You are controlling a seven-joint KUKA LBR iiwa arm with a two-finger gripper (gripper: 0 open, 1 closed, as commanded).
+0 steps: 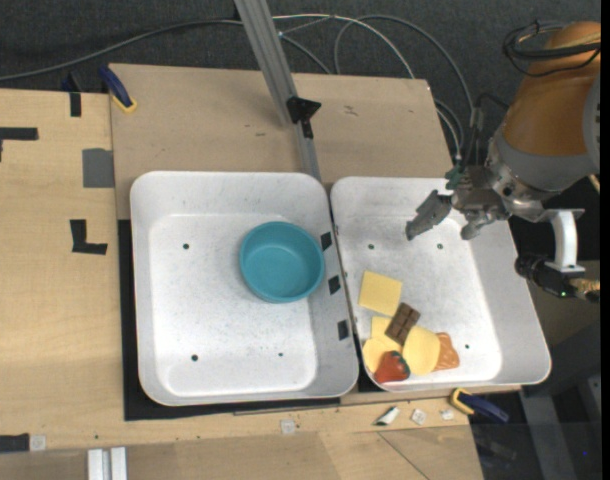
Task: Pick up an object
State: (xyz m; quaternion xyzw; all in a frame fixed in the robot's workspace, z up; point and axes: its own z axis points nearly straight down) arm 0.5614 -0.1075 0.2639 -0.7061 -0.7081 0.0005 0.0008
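My gripper [449,224] hangs over the upper part of the right bin [505,298], open, with nothing between its two grey fingers. Below it in that bin lie a pale yellow square [380,293], a small brown block [402,321], a yellow round piece [421,349], a red tomato-like object [391,366] and an orange piece [446,352]. These cluster near the bin's front left corner, well apart from the fingers. A blue bowl [280,260] sits upright in the left bin [175,298], toward its right side.
A grey metal pole [270,53] slants up from between the bins' back edges. Cables [385,38] loop over the dark floor behind the bench. A yellow-blue clip [477,403] lies at the front right, another clip [118,88] at the back left.
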